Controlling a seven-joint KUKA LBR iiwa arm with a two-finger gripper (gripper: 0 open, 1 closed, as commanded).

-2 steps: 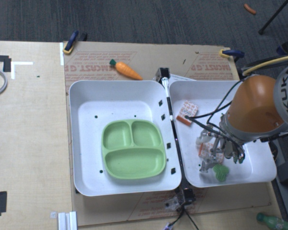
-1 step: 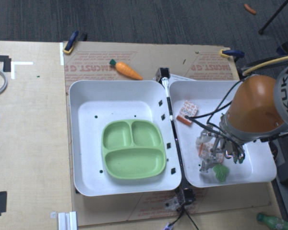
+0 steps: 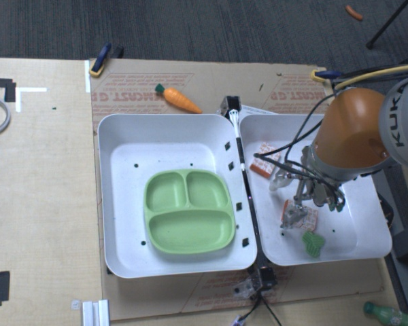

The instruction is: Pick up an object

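Two bins (image 3: 112, 250) (green plate (image 3: 189, 211) left), carrot (image 3: 179, 99) behind

A single fixed camera looks down at a slant from above the bench, far enough to take in both shallow white plastic bins (image 3: 115, 202) and surrounding cardboard (image 3: 272, 87).

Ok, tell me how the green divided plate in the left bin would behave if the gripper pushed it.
The green divided plate looks like stiff moulded plastic, so it would probably keep its shape. It lies flat and wide on the left bin floor, so it is unlikely to tip or roll; it would probably slide. It looks light for its size.
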